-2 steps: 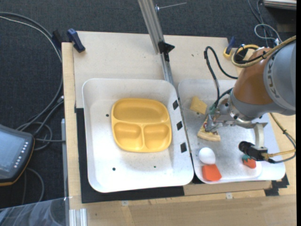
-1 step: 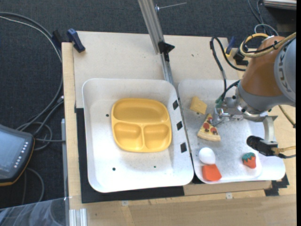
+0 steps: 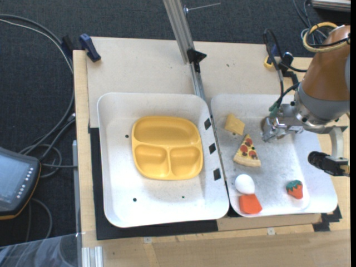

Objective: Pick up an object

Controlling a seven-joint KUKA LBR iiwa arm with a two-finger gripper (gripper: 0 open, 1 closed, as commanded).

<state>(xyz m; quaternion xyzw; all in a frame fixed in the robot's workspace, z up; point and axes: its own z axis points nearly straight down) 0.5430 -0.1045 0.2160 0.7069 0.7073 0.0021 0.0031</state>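
Right bin: pizza slice at centre; cheese behind it; egg and orange piece in front; strawberry front-right. End effector just right of the pizza, nothing visibly held; finger spread cannot be told. Step: approach. Next: centre over one item, descend, close.

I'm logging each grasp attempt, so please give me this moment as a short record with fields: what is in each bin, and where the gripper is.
left bin: yellow plastic divided plate, lying flat
right bin: tan cheese-like wedge, toy pizza slice, white egg-shaped toy, orange flat toy, red strawberry toy
egg and orange toy: touching, near the front edge
gripper: over the right bin, right of the pizza slice
held object: none visible
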